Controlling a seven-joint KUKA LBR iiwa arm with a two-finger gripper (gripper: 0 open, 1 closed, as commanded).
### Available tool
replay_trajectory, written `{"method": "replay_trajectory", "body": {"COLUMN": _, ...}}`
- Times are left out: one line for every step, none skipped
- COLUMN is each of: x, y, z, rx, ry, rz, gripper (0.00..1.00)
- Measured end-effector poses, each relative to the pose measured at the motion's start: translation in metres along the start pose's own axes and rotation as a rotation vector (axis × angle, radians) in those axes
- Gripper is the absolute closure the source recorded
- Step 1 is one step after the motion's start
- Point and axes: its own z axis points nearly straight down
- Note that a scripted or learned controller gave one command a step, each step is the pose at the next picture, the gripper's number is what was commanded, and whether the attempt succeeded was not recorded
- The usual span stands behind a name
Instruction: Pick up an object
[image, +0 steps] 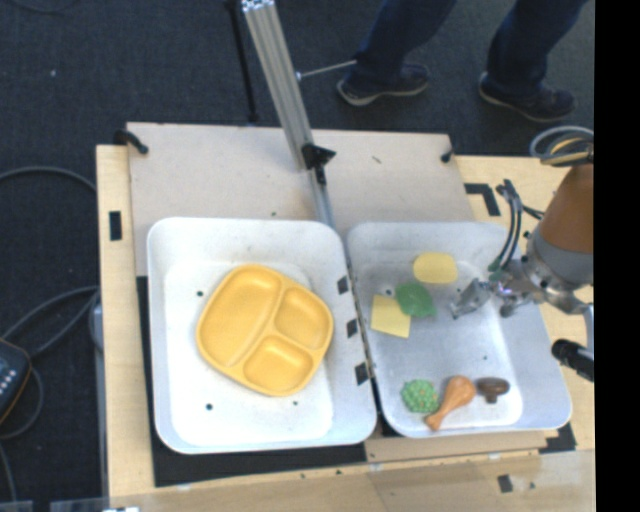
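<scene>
Progress on the task is small, as I judge it: nothing is lifted yet, and every object lies on the floor of a bin. The pincer (478, 297) hangs low inside the right bin (520, 400), near its right wall, just beside the round yellow piece (435, 267) and the green lump (414, 299), and I see nothing between its fingers. Whether these fingers are spread or closed I cannot tell, because the metal parts blur together. What is left is the whole grasp and the lift.

The right bin holds 6 small toy foods, any of which could be the thing to pick. The round yellow piece is smooth and flat. The green lump looks leafy and soft. The pale yellow square (391, 316) is thin like a slice of cheese and touches the green lump. At the front lie a bumpy green broccoli (419, 395), an orange drumstick (449, 400) with a glossy plastic skin, and a small brown mushroom (492, 387).

The left bin (180, 420) carries a yellow tray (264, 328) with 3 compartments, smooth plastic with rounded corners. Both bins are shallow, white and matte, standing on a pale wooden surface (230, 170).
</scene>
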Motion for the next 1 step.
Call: {"method": "replay_trajectory", "body": {"x": -0.0011, "y": -0.0003, "z": 0.0459, "rx": -0.002, "ry": -0.001, "rz": 0.001, "gripper": 0.00}}
